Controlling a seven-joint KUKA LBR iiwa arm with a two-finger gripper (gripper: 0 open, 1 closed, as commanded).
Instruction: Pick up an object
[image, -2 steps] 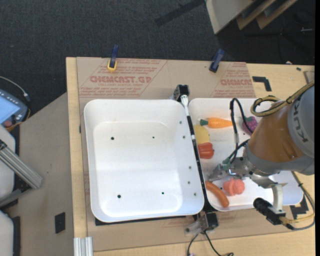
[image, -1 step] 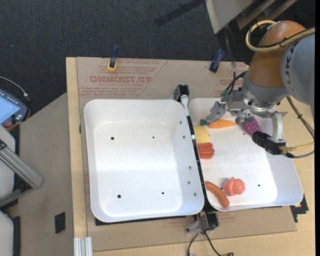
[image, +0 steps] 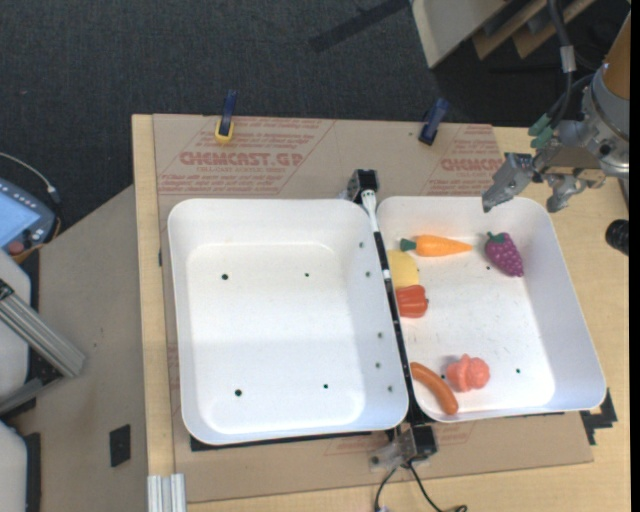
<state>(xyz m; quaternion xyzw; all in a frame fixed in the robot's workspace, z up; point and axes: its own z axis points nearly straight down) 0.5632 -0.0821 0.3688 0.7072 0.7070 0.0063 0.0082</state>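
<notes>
My gripper (image: 528, 194) hangs open over the far edge of the right bin (image: 560, 330), with nothing between its two fingers. Just below it in that bin lies a purple bunch of grapes (image: 505, 253). An orange carrot (image: 438, 245) lies to the left of the grapes. Against the bin's left wall sit a yellow piece (image: 402, 267) and a red pepper (image: 411, 300). Near the front edge rest a pink strawberry-like toy (image: 467, 373) and an orange sausage (image: 434, 387).
The left bin (image: 270, 320) stands beside the right one, sharing a divider. Both rest on a cardboard sheet (image: 250, 150) held by a yellow clamp (image: 226, 122) and a blue clamp (image: 434, 120) at the back. The arm's grey wrist (image: 610, 110) enters at upper right.
</notes>
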